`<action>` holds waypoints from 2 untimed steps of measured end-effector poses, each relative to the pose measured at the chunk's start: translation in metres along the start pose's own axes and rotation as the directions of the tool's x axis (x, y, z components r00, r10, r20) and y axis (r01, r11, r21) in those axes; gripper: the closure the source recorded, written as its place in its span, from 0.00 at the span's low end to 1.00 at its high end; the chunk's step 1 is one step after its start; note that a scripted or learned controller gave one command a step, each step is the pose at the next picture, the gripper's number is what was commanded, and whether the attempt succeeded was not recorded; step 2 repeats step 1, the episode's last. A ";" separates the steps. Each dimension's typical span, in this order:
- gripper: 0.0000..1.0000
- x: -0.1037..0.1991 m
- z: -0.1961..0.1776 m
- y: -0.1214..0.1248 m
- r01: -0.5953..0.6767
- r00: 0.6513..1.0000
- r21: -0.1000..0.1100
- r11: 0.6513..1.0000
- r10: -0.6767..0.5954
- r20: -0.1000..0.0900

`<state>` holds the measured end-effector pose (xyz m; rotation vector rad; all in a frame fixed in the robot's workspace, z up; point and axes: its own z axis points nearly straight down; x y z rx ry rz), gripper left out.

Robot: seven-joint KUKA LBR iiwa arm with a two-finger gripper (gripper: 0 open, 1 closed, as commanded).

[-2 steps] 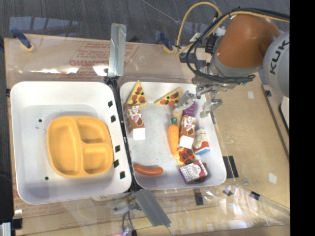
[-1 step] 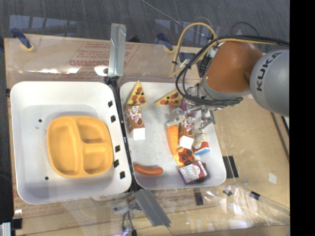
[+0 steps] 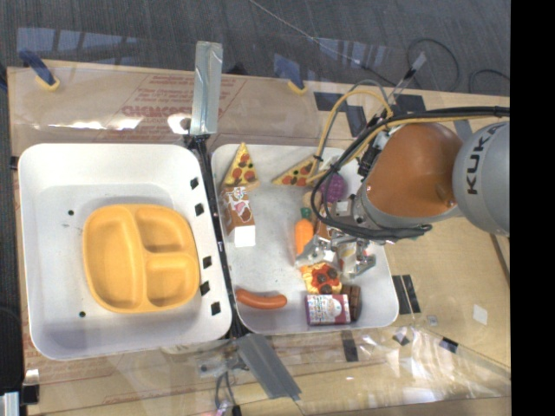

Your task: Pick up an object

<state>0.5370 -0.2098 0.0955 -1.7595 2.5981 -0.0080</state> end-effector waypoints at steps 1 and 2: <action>1.00 -0.004 -0.015 -0.004 0.009 1.000 0.012 1.000 -0.010 0.002; 1.00 -0.004 -0.015 -0.004 0.009 1.000 0.012 1.000 -0.010 0.002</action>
